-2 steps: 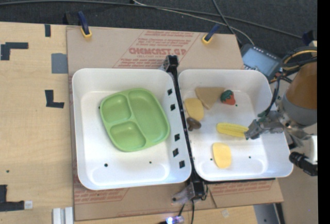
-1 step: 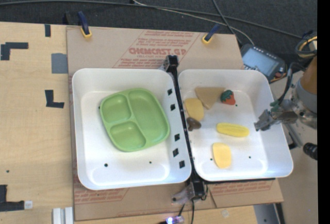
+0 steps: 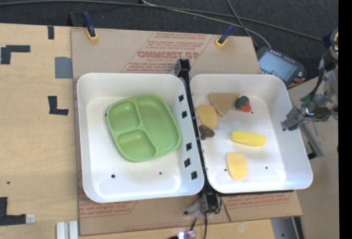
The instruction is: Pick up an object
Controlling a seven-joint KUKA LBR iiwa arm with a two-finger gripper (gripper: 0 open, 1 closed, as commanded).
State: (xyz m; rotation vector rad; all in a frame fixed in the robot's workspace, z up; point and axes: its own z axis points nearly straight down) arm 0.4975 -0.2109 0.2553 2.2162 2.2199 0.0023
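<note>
The right bin [image 3: 275, 87] holds several toy foods. A corn cob [image 3: 248, 138] lies near its middle, and a yellow oval piece [image 3: 237, 166] sits closer to the front. At the back, a tan wedge [image 3: 223, 103] lies next to a red strawberry [image 3: 243, 104]. A yellow round piece [image 3: 207, 116] and a small brown lump [image 3: 206, 132] rest against the left wall. My gripper [image 3: 300, 116] hangs at the bin's right rim, apart from all the objects and with nothing seen in it.
The left bin [image 3: 91, 100] holds a green divided plate [image 3: 143, 127]. A black divider [image 3: 190, 122] runs between the bins. Clamps [image 3: 89, 28] hold the cardboard base at the back. A grey device [image 3: 280, 66] and cables lie behind the right bin.
</note>
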